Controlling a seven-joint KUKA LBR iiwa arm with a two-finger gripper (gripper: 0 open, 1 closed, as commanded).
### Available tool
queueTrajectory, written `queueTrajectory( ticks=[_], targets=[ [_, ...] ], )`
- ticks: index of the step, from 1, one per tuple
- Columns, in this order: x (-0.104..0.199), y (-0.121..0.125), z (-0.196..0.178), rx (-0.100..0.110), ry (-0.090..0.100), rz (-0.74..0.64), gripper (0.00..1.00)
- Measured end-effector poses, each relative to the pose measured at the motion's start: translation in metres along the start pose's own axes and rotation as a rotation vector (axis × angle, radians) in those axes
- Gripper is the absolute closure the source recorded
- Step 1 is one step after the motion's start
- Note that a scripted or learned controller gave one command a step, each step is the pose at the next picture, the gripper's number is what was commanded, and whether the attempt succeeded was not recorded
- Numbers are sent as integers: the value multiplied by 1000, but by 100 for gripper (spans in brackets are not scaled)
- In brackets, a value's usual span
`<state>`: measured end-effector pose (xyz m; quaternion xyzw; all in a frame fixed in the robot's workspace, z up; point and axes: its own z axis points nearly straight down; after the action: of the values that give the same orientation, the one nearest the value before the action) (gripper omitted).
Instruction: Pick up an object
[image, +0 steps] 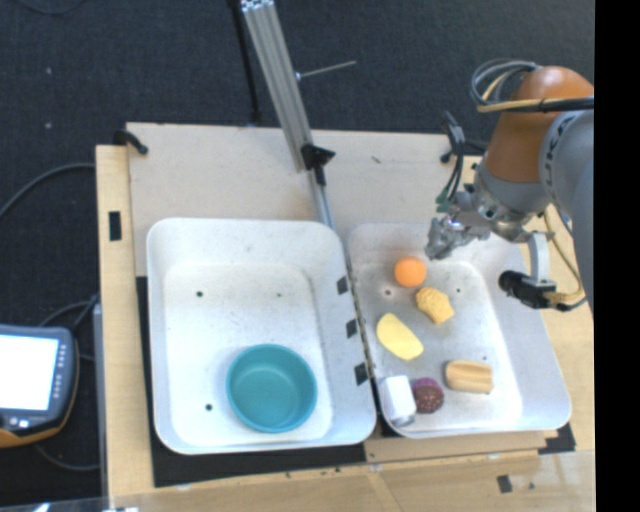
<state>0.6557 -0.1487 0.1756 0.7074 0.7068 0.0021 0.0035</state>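
The orange ball (410, 272) is small, round and bright. It sits in the far part of the right bin (520, 400), near the middle. The gripper (442, 243) hangs just to the right of the ball and a little farther back, over the far end of the same bin. Nothing can be seen between its fingers, and I cannot tell how far open they are.

Close to the ball, on its near right, is a bumpy yellow piece (435, 305). A smooth yellow lump (399, 337) lies nearer still. Along the near side of the bin lie a tan roll (469, 376), a dark red ball (428, 396) and a white block (398, 398) that touches the left wall.

The right half of this bin has bare floor. The left bin (200, 260) holds a blue bowl (271, 388) near its front, with lots of open floor behind it. The two bins touch along the middle edge.
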Motion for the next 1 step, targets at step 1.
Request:
queueTrajectory(
  ticks=[1],
  targets=[
    [-3, 1, -44, 1, 0, -2, 100]
  ],
)
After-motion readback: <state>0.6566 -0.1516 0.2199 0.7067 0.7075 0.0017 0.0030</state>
